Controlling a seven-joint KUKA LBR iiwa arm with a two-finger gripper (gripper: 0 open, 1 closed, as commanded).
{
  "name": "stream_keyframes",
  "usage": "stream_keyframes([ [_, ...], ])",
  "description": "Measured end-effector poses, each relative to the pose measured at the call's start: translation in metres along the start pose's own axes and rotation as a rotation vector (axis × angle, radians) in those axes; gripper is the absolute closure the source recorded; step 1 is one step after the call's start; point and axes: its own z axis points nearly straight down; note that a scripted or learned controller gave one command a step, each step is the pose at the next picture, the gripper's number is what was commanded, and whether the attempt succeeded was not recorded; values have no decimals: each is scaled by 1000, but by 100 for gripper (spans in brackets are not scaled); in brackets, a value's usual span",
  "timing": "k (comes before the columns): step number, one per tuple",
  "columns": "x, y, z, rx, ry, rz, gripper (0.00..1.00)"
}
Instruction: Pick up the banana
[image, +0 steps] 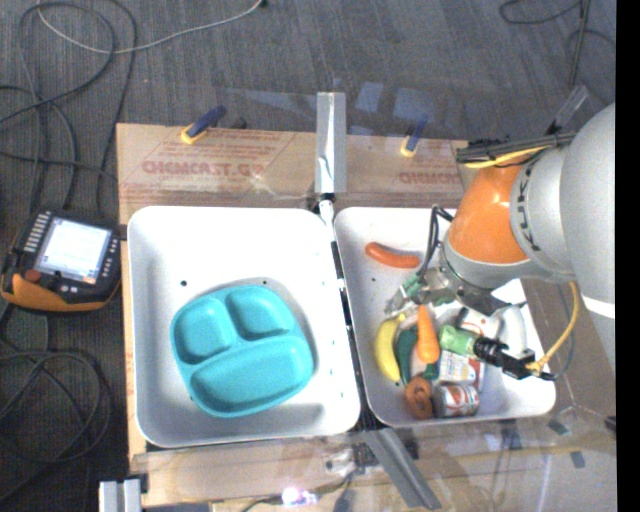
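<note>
Clutter hems in the curved yellow plastic banana (387, 349), which lies just left of the upright orange carrot (427, 334). We judge it light, stiff and slick; grip across its middle. Left of it, toward the bin wall (350, 330), lies open room. We cannot tell the gripper's (425, 288) state.

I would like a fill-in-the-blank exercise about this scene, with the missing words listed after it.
1. The banana lies in the ____ bin.
2. The divided plate in the left bin is ____ in colour.
3. The hot dog lies nearer the ____ wall of the right bin than the banana does.
4. Just right of the banana lies an orange ____.

Missing words: right; blue; far; carrot
</note>
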Motion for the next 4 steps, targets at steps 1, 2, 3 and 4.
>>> stream_keyframes([
  [1,0,0,0,0,0,0,0],
  [2,6,-21,5,-5,-6,-240,0],
  [3,6,-19,-2,-4,-2,-238,100],
  [4,10,-30,4,-6,4,122,100],
])
